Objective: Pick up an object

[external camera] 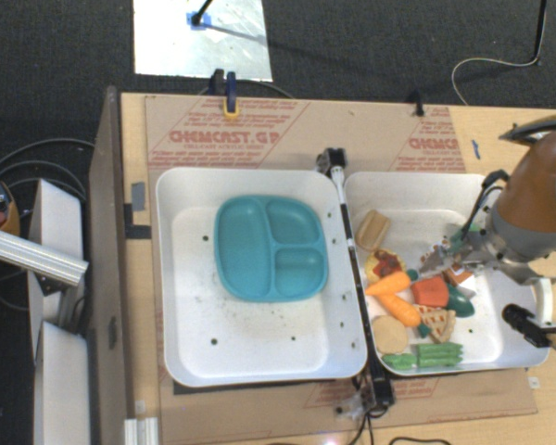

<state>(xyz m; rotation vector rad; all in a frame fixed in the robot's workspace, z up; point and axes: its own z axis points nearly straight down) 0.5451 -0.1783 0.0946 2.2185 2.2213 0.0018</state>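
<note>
A: Camera view: two white bins side by side on the bench. Left bin [190, 341] carries a teal divided plate [270, 248], lying flat near its centre. Right bin [417, 193] carries the toy-food pile.

B: Arm position?

A: Arm [537, 197] reaches in from the right, orange band above the wrist. Gripper [442, 256] sits low over the pile in the right bin, tip pointing left.

B: Fingers open or shut?

A: Cannot tell. The tip is small and blends into the clutter. Nothing is seen held.

B: What's in the pile relative to the tip?

A: Red-orange block [431, 291] is just below the tip, near but contact is unclear. Carrot [389, 285] lies left of the block, tilted. A second orange piece [401, 311] sits under it, slanting toward the lower right. Reddish-brown piece [386, 266] is left of the tip, just above the carrot. Tan bread-like piece [372, 227] is up and left, apart from the tip, close to the divider between the bins.

B: Rest of it?

A: Waffle-pattern wedge [436, 322] under the red-orange block. Green pods [424, 356] along the bin's near wall, well below the tip. Pale round piece [391, 334] left of the wedge. Dark teal piece [461, 301] right of the block.

B: Anything off the bin floor?

A: Everything looks to be resting in the right bin.
</note>
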